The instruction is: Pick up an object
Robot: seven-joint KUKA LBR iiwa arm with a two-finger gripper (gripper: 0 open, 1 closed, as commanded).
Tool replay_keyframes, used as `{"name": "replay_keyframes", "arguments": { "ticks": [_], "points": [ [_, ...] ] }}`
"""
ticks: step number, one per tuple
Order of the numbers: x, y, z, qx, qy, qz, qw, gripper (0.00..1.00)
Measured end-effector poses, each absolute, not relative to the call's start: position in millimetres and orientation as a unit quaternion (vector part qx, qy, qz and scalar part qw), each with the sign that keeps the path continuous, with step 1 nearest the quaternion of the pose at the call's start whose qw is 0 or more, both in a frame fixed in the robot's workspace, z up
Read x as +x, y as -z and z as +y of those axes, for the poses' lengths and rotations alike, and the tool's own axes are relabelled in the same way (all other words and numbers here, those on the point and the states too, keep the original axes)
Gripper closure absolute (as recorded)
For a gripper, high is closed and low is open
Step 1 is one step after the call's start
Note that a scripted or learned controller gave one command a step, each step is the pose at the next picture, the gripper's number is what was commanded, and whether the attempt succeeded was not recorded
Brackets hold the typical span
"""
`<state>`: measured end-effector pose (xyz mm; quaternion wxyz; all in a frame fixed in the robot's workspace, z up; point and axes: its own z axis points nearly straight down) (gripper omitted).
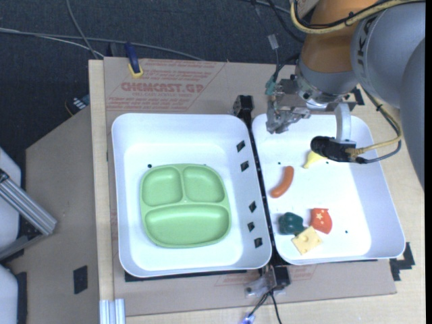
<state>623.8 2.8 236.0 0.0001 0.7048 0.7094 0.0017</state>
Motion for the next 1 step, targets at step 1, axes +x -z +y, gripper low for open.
{"name": "replay_keyframes", "arguments": {
  "ticks": [1],
  "points": [
    [631.0,-241.5,55.9,0.705,-0.0016,0.709,0.0,1.0]
  ]
}}
